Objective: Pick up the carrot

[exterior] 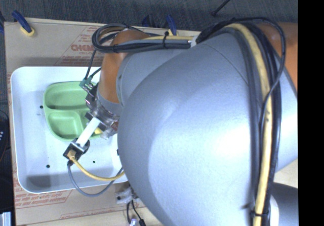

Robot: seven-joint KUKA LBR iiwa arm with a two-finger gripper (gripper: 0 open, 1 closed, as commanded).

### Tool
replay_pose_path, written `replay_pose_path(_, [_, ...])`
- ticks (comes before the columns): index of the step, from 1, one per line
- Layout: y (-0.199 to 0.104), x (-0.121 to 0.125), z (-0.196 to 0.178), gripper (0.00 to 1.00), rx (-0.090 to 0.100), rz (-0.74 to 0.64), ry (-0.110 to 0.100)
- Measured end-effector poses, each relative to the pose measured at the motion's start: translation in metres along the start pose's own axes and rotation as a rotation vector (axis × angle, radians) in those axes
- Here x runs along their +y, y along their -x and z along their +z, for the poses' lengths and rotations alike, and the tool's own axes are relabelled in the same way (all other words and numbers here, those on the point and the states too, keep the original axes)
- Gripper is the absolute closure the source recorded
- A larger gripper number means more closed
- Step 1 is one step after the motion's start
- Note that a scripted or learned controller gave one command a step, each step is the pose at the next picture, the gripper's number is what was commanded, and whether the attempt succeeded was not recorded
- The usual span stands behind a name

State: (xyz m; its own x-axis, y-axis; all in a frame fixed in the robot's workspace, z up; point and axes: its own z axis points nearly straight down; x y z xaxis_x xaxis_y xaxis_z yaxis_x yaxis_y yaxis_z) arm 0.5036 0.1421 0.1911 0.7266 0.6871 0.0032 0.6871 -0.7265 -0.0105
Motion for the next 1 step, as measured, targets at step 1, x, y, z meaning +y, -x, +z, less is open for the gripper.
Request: replay_pose_path(1, [-0.0005,-0.0014,-0.0096,1.00,-0.004,-0.009,-0.007])
